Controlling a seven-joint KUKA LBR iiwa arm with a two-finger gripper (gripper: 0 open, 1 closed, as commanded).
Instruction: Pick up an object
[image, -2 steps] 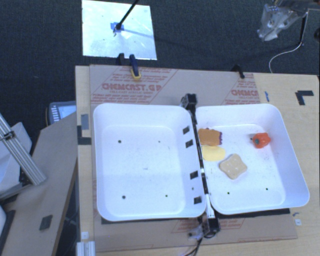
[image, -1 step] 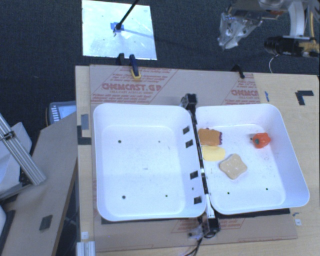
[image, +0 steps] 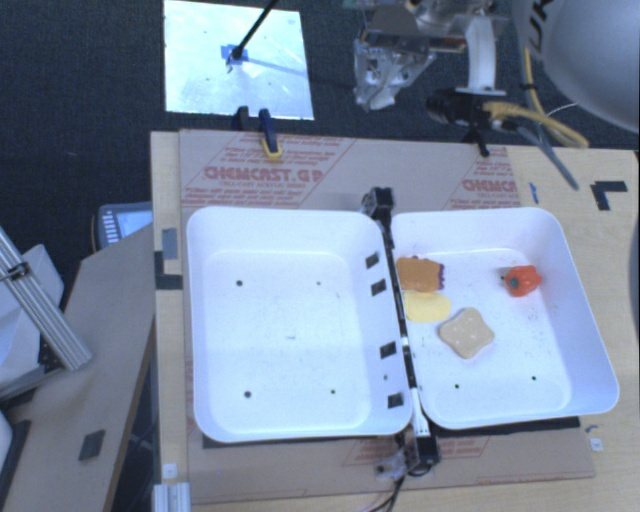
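Observation:
The right bin (image: 570, 340) holds several small objects. An orange-brown slab with a purple edge (image: 420, 273) lies near the bin's left wall, a flat yellow piece (image: 428, 307) just below it, and a tan toast-shaped piece (image: 466, 333) below that. A small red-orange object with a dark end (image: 520, 280) sits toward the bin's right. My gripper (image: 385, 80) hangs high above the bench at the top of the camera view, well behind both bins, with nothing seen between its fingers.
The left bin (image: 200, 330) stands beside the right one, joined by black clips along the middle. A shiny metal plate (image: 237, 60) lies at the back left. Yellow cables (image: 535, 120) trail from the arm at the upper right. Clamps hold the board at the back.

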